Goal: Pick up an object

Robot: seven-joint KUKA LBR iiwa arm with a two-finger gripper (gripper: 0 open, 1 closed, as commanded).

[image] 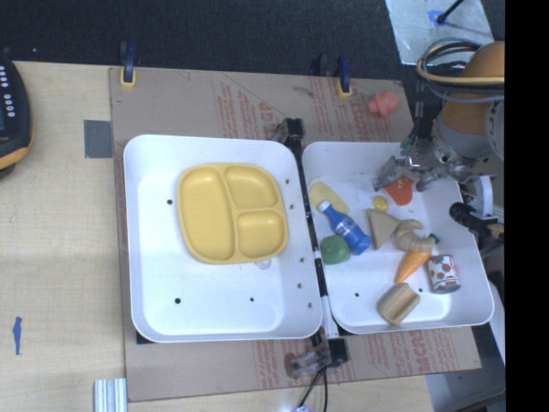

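Observation:
My gripper (401,175) hangs low over the back of the right bin (467,316), right above a small red object (400,193) that shows just under it. Whether it touches that object I cannot tell. The same bin holds a blue bottle (345,226), a green lump (334,250), a yellow piece (330,197), a tan wedge (382,224), an orange carrot (413,263), a small spotted can (443,273) and a tan cylinder (397,303).
The left bin (154,307) holds a yellow divided plate (232,211). A pink object (383,103) lies on the cardboard behind the right bin. Blue clamps (128,63) hold the board's back edge. A black and orange device (10,110) sits far left.

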